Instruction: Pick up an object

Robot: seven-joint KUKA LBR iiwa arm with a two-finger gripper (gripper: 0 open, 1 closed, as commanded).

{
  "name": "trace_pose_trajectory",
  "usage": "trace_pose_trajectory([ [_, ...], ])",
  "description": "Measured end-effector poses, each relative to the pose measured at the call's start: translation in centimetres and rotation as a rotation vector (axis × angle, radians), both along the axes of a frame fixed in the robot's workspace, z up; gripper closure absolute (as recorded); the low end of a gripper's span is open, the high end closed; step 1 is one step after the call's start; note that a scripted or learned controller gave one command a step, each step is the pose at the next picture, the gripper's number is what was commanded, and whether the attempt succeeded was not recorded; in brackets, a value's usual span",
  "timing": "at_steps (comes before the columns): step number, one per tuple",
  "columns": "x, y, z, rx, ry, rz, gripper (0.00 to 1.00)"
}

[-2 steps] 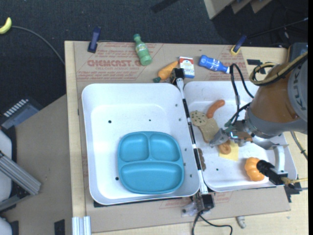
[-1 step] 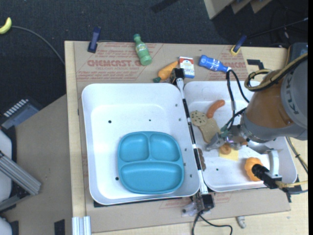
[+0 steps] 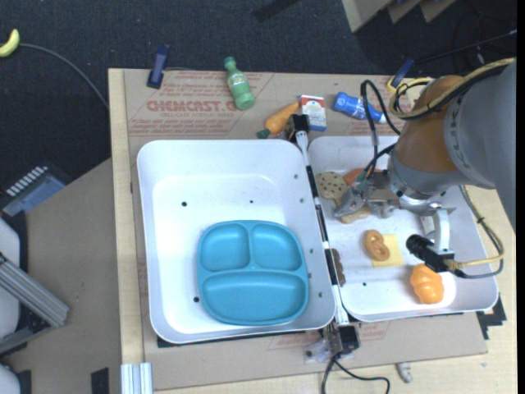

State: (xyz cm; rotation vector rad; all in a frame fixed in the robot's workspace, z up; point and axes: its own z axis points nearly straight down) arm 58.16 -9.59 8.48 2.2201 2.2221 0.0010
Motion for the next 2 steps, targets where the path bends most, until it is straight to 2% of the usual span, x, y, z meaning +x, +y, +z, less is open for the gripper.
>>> trace_pose_trajectory([
  [1,-6.1,-3.3,-0.1,0.000,0.003,-0.003,0.00],
  [2,-9.6,-3.1,-0.1,0.001,0.003,-0.002,0.00],
])
